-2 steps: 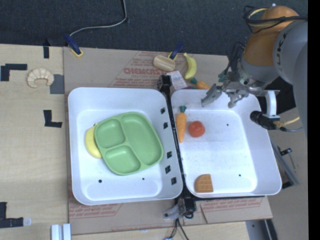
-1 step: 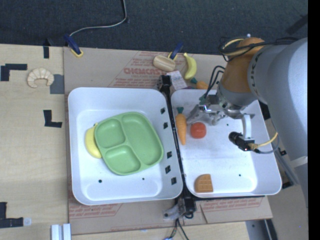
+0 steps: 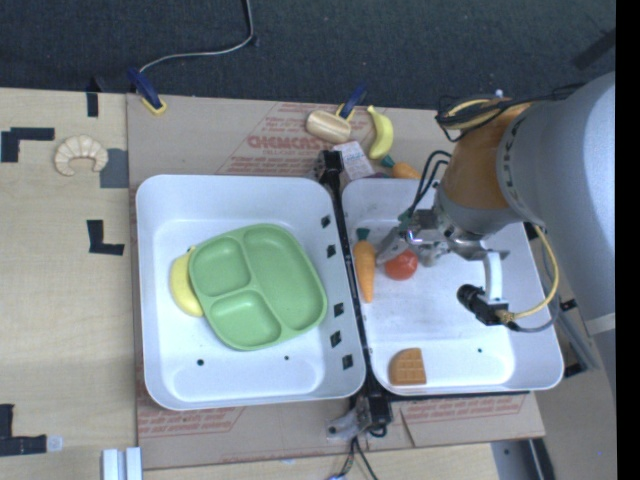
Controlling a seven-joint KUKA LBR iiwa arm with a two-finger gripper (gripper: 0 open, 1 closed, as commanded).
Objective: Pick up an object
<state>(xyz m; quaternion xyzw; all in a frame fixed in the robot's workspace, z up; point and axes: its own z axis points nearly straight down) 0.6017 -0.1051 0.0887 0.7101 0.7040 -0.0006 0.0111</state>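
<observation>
Camera view, end effector [image 3: 408, 251] over tomato [image 3: 401, 265]

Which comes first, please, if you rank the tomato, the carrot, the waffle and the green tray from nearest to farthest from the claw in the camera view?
1. Tomato, right at the claw in the right bin.
2. Carrot, by that bin's left wall.
3. Waffle, near that bin's front edge.
4. Green tray, in the left bin.
</observation>
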